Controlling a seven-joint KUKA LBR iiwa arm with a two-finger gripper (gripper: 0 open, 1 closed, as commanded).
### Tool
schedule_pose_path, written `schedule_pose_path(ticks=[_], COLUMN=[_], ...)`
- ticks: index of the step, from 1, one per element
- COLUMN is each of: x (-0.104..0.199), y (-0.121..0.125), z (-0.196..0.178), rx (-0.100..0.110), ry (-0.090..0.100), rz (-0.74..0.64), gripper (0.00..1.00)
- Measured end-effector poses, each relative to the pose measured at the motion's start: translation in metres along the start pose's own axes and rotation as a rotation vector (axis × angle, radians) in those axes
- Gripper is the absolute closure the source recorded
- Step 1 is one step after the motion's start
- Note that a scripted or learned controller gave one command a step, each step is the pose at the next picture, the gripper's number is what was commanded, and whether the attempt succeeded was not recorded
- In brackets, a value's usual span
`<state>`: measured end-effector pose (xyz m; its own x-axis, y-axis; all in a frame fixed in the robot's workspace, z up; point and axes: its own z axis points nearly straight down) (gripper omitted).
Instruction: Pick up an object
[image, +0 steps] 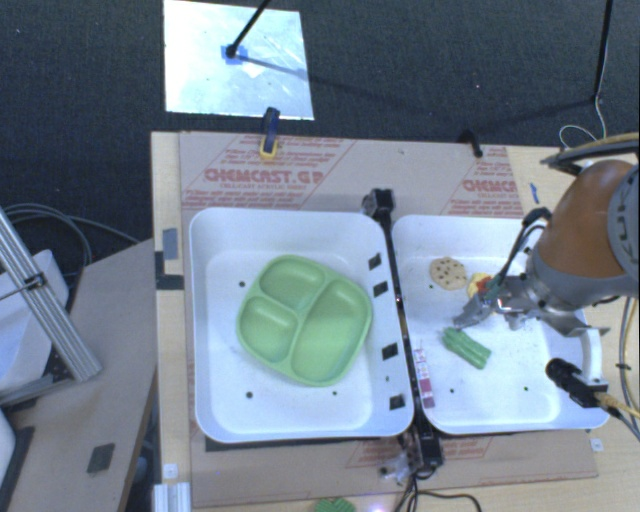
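Note:
In the right bin (500, 400) lie a green block (466, 348), a round cookie (448, 271) and a small yellow and red item (481, 285) partly hidden by the arm. My gripper (478, 309) hangs low over the bin, just above and right of the green block, between it and the yellow item. Its fingers point down and to the left. Nothing shows between them.
The left bin (220, 400) holds a green divided plate (304, 319). A black divider with clips (392, 300) runs between the bins. The arm's orange band (595, 215) and grey wrist cover the right bin's right part. Cables lie at the bench's right edge.

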<state>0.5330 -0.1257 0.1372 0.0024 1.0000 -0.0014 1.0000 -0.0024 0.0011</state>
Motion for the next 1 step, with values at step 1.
schedule_pose_path(ticks=[1], x=[-0.0058], y=[-0.0219], z=[0.0552], rx=[0.002], ry=[0.001], rz=[-0.002], gripper=[0.00])
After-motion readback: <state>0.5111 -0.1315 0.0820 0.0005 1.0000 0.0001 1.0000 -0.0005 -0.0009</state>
